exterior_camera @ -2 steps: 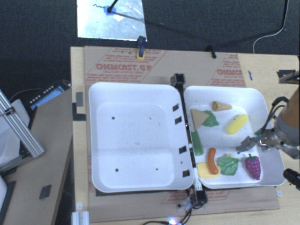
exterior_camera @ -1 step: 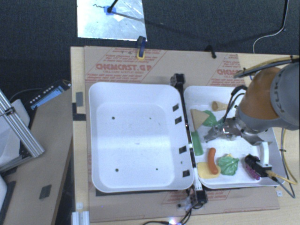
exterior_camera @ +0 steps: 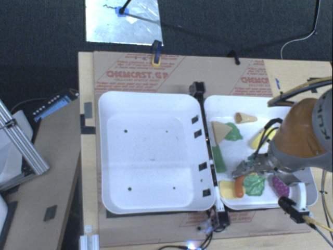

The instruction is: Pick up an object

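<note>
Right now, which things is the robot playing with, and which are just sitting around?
For the job:
- end effector, low in the right bin
- toys there: orange carrot, green leafy piece, purple piece, cone, tan wedge

Just lying about:
- left bin
- yellow clamp
- foil sheet

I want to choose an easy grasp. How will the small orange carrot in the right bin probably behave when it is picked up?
The carrot looks rounded and smooth, so it may roll or slip. It seems small, probably light. It lies against a yellow piece and a green leaf, which may shift too.
</note>
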